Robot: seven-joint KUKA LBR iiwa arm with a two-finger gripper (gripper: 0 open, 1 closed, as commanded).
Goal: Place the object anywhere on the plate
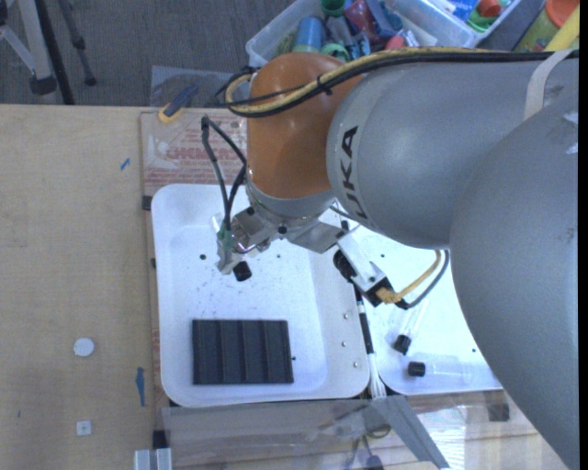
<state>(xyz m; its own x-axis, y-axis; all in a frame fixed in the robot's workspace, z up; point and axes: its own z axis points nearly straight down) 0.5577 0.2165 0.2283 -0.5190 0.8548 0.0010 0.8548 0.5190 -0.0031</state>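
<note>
Far left, the bench (64, 229) is sitting mostly bare w/ a small white disc (84, 347) lying on it, well apart from the bins. Next over, the left bin (170, 303) is showing dark specks across its floor. The plate (242, 351), a dark ribbed slab, is lying flat in the near part of that bin, close to the front rim, nothing resting on it.

Above the plate, towards the bin's back half, the gripper (231, 257) is hanging low over the white floor, pointing down and a bit left, apart from the plate. A green bit (222, 240) is showing right at its left side. Tbh can't tell if that's actually being pinched, and can't tell whether the gripper is spread or pressed together, bc the angle is hiding it. Black cables (216, 156) are looping down to it from the orange band (285, 119).

The arm (413, 156) is covering most of the right side, incl. a lot of the right bin (441, 312). In the part of that bin that's showing, a clear tube (439, 368) w/ a black cap is lying on its side near the front, and a small black piece (401, 343) is sitting just beside it.

Up top, a clear tub (303, 27) of colourful stuff is sitting behind the bins.
</note>
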